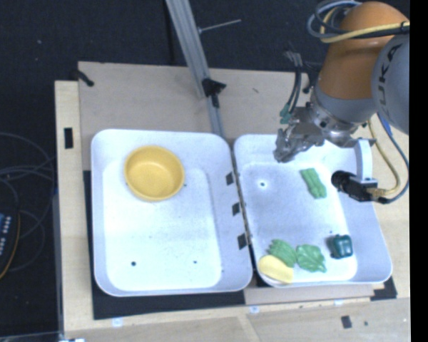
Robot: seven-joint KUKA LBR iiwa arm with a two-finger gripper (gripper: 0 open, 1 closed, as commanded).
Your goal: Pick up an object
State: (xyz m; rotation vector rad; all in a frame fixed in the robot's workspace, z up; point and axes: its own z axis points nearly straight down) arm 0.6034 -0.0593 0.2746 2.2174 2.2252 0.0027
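Bench: pale board on dark floor, bearing two shallow white bins side by side; I see a grey slanted rail running down to the seam between them.
Left bin (pixel 157 262): holds a yellow bowl (pixel 154 172) near its upper left, well apart from everything else.
Right bin (pixel 292 205): holds the likelier targets. A green strip-shaped piece (pixel 313 182) lies in the upper middle; a dark green small block (pixel 339 246) sits near the right wall; two green leafy pieces (pixel 298 254) lie at the bottom, with a pale yellow rounded piece (pixel 275 268) touching them at the bottom left corner.
Gripper (pixel 291 147): hangs over the top edge of the right bin, up and left of the green strip; nothing shows between its tips.
Jaws: I cannot tell from this slant whether they stand open or closed.
Step in hand: I judge this as the approach, with no object yet picked up.
Next move: I would shift toward the green strip, the nearest piece and clear of neighbours, line the tips across its narrow width, then descend. The bottom cluster looks harder, being crowded against the wall.
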